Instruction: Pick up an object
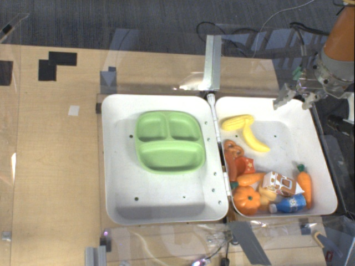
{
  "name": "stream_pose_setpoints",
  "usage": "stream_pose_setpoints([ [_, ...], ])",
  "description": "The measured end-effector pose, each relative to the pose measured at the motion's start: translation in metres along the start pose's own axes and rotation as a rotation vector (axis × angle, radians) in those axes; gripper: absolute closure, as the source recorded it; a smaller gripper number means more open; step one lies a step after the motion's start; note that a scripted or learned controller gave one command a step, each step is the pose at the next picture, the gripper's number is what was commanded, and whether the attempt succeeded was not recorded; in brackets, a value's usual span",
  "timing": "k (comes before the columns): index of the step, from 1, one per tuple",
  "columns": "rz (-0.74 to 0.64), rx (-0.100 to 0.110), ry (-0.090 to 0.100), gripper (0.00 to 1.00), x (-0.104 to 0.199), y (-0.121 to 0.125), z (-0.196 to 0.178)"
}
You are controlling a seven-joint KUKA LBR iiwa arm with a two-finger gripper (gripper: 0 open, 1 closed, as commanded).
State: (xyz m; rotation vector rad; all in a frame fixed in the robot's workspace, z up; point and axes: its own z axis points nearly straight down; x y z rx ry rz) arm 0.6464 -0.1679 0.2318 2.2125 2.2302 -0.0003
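Left bin (119, 204): you see a green divided plate (169, 141) lying flat at its centre. Right bin (321, 165): two bananas (248, 131) lie near the far left corner; a pumpkin (247, 199), carrot (304, 184), small carton (279, 183) and blue bottle (289, 204) crowd the near edge. Above its far right corner, your gripper (294, 96) hangs with fingers apart, nothing between them. The arm (339, 43) slants in from the upper right. Wooden bench (50, 165), dark carpet beyond.
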Motion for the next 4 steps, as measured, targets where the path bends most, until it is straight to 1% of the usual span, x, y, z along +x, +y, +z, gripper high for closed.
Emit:
stream_pose_setpoints([
  [1, -0.181, -0.002, 0.0, 0.0, 0.033, -0.005, 0.138],
  [2, -0.183, -0.005, 0.001, 1.0, 0.033, -0.004, 0.129],
  [3, -0.344, -0.004, -0.001, 1.0, 0.065, 0.02, 0.05],
  [4, -0.044, -0.001, -0.001, 1.0, 0.058, 0.024, 0.036],
])
